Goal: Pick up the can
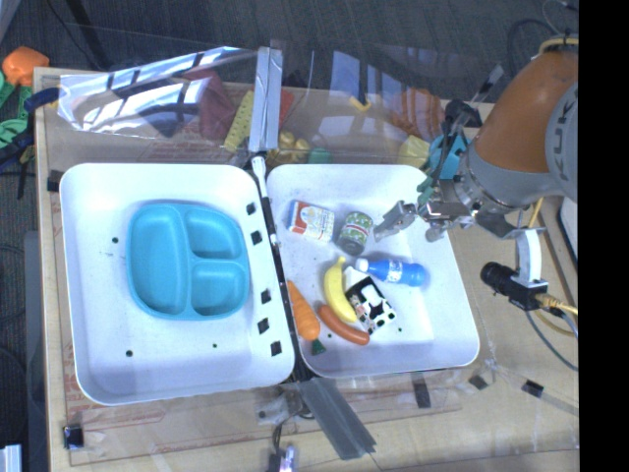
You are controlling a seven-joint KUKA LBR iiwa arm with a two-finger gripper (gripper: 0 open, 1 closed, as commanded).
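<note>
Right bin (447, 308) — can (355, 232), banana (337, 296)

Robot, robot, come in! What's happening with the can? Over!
Two-finger gripper open, hovering just right of the can. Small green-labelled metal can lying in the right white bin, not held. Red-and-white carton close on its left, blue-capped white bottle just below.

Fixed high above the worktop (511, 401), looking down at a slant. Far enough back to take in both white bins (88, 362) side by side. Arm (531, 116) entering from the right.
</note>
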